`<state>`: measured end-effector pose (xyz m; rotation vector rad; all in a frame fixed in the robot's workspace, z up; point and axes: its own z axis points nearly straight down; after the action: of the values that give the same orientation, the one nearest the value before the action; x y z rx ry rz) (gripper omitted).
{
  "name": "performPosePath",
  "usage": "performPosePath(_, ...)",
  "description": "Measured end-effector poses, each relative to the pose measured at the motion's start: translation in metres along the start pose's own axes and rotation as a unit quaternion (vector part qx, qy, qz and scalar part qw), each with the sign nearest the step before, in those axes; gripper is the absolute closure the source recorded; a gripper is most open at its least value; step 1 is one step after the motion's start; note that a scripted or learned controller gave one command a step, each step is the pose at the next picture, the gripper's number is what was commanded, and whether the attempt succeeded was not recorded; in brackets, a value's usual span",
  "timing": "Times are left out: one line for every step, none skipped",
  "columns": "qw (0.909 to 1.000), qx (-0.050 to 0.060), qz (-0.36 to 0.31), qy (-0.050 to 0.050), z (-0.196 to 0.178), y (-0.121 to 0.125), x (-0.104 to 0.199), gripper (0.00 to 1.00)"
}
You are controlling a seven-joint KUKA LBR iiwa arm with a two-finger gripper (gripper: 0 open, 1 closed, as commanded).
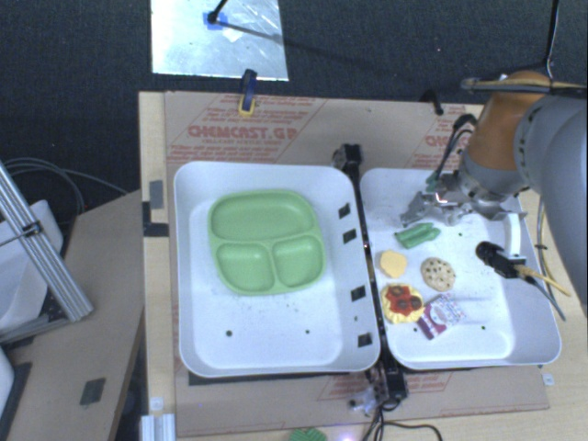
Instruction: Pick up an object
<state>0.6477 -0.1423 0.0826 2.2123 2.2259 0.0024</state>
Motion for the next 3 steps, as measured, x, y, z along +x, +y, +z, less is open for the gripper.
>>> performPosePath(1.0000,-0.001,0.000,0.000,-0.014,0.000,0.000,1.00)
performPosePath(1.0000,-0.001,0.000,0.000,-0.013,0.000,0.000,0.00)
performPosePath(1.0000,-0.001,0.001,0.001,-0.003,0.023,0.000,0.00)
